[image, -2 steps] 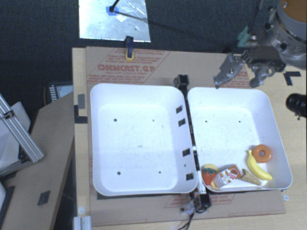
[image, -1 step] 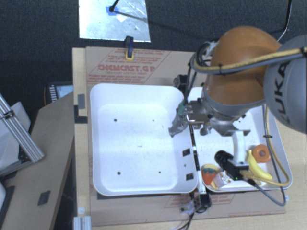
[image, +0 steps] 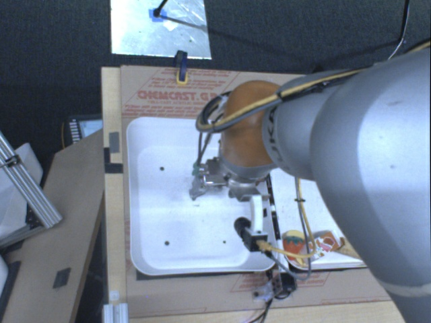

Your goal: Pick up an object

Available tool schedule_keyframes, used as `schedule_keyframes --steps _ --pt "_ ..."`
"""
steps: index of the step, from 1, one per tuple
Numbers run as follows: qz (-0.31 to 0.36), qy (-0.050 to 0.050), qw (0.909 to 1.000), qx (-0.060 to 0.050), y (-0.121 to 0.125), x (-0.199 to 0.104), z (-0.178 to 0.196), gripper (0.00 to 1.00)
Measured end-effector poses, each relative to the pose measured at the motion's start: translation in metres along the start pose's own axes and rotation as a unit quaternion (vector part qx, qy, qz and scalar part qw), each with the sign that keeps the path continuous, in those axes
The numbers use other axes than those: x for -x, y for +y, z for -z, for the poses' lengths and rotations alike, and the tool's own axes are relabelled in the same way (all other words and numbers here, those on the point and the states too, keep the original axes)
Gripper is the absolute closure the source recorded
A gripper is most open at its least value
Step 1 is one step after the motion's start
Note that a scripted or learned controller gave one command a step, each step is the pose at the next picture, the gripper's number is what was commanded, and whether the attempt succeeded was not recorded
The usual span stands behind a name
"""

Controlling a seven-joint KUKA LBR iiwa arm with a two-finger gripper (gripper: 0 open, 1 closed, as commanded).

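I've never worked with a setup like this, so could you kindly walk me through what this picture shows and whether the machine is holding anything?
This is one photo from a fixed camera above a workbench, looking down at a slant. The big grey shape with the orange band is a robot arm reaching in from the right. At its tip sits a small two-finger gripper, hanging low over the left white bin. I cannot tell whether its fingers are open or closed, and nothing is visibly held. A second bin lies mostly hidden beneath the arm; a colourful object shows at its near edge. Both bins rest on a brown board printed with red lettering.
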State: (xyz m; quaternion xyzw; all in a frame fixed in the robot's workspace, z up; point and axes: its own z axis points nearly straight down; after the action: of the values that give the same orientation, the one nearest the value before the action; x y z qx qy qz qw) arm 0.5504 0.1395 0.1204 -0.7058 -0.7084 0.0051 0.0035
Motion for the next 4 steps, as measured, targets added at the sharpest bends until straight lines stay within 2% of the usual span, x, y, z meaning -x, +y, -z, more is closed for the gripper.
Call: schedule_keyframes --steps 1,2,3,4 --pt "-0.002 0.002 1.0000 0.006 0.003 0.001 0.019 1.00" --pt "0.001 0.002 1.0000 0.007 0.008 -0.030 0.023 1.00" --pt "0.001 0.002 1.0000 0.007 0.045 -0.059 -0.009 1.00" --pt "-0.002 0.000 1.0000 0.000 -0.056 -0.049 -0.034 1.00"
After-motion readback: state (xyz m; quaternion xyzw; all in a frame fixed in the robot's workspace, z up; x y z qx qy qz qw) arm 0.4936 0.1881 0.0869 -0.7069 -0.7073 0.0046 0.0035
